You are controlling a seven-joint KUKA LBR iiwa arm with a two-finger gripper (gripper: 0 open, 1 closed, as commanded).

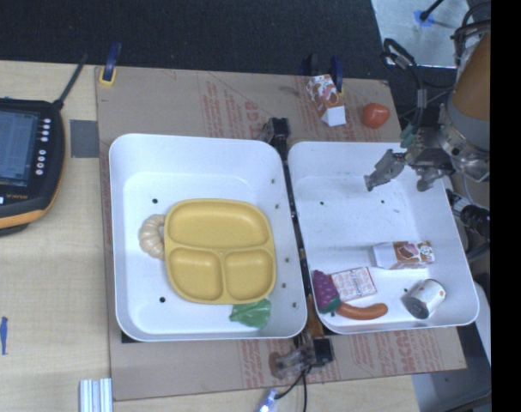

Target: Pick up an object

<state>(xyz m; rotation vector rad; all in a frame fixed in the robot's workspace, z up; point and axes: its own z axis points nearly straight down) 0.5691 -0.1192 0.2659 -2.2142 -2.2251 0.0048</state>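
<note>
A: Where is your claw?
B: My claw [408,173] hangs over the right bin's [346,221] far part, fingers spread, pinching nothing

A: And things to pick?
B: Hot dog [360,311], grapes [325,288], a card [354,281], a small box [402,254] and a can [424,298] lie near that bin's front edge

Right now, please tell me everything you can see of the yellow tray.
The yellow tray looks like smooth plastic, with rounded corners and three compartments: one long at the far side, two smaller at the near side. It lies flat in the left bin. A pale pastry touches its left edge and a green piece its near right corner.
</note>
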